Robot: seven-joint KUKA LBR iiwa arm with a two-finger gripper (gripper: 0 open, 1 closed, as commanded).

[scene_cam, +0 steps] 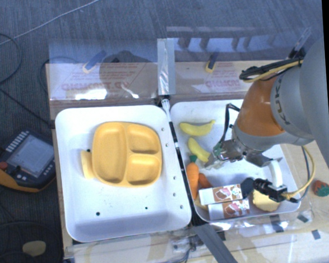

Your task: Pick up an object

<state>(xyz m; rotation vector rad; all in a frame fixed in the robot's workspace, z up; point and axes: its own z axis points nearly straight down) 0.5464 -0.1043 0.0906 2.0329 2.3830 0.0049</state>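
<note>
The right bin holds several toy foods. A yellow banana lies near its far left corner, and a second, smaller banana lies just below it. An orange carrot rests against the left wall. My gripper hangs low in the middle of this bin, just right of the smaller banana and above the carrot's level. I see nothing clearly held at its tip.
Two brown-and-white cartons lie along the right bin's near wall, with a yellow lump beside them. The left bin holds a yellow divided plate. A handheld pendant lies on the floor at the left.
</note>
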